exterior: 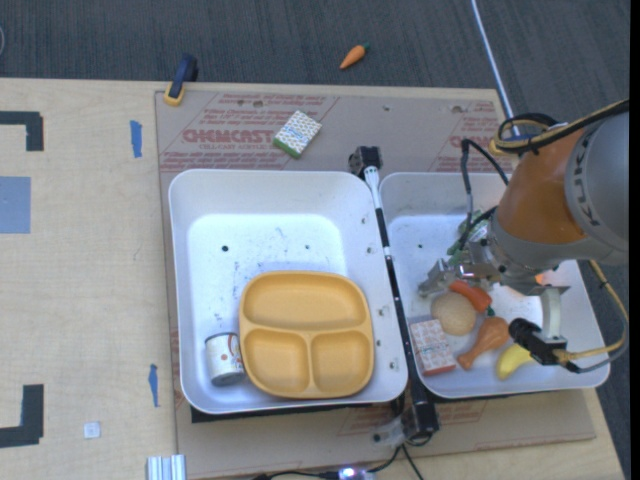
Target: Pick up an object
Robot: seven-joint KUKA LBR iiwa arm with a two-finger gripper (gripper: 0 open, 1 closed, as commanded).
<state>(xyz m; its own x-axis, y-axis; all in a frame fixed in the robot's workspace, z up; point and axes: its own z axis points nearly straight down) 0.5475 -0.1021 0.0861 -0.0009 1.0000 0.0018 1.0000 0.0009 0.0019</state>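
Claw low in right bin; cannot tell its state. At its 5 o'clock, toy food: one carrot, one bun, one drumstick, one banana, one carton. Probably light, stiff, slick; take the drumstick's narrow shank. Left bin: one tray, one cup.

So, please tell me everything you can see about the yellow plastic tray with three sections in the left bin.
The yellow plastic divided tray has rounded corners and three compartments: one long section along the far side and two smaller ones nearer the camera. It looks smooth, matte and holds nothing. It lies flat in the near right part of the left white bin. A small white cup lies on its side against the tray's left edge.
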